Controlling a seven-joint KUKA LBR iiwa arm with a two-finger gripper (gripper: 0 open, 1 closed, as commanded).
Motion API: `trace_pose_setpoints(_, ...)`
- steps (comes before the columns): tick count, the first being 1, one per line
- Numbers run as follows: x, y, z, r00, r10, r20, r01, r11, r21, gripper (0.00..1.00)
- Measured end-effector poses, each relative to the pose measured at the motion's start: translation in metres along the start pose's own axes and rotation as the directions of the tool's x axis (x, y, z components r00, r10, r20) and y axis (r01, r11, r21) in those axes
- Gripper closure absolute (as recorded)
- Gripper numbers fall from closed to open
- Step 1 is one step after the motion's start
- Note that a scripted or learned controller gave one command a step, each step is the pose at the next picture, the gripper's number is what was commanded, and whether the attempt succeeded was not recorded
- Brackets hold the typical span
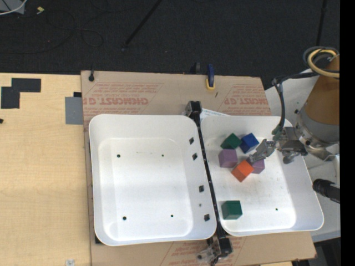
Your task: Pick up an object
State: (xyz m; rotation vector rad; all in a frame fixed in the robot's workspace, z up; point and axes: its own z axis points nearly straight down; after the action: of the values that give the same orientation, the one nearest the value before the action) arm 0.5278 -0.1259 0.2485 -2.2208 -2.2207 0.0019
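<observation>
Several small blocks lie in the right bin (299, 215): a dark green one (230, 142), a blue one (249, 142), a purple one (227, 158), an orange one (242, 170) and a second purple one (258, 165) partly under the fingers. A separate green block (232, 209) sits near the bin's front left. My gripper (263, 151) reaches in from the right and hangs low over the cluster, its tips by the second purple block and just right of the orange one. No block is seen between the fingers.
The left bin (105, 143) stands beside the right one, with a black divider clip strip (201, 165) between them. Cardboard (138, 96) lies under both. The arm's body (324, 107) fills the right side.
</observation>
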Motion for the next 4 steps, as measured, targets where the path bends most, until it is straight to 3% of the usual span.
trace_pose_setpoints(1,0.025,-0.038,0.113,1.000,-0.001,-0.005,0.001,1.000,0.014,0.00)
trace_pose_setpoints(2,0.044,-0.019,0.162,1.000,0.001,0.002,-0.001,1.000,0.000,0.00)
trace_pose_setpoints(3,-0.004,0.027,0.161,1.000,0.001,0.003,-0.001,1.000,-0.003,0.00)
trace_pose_setpoints(4,-0.003,0.024,0.152,1.000,0.007,-0.002,-0.007,1.000,0.004,1.00)
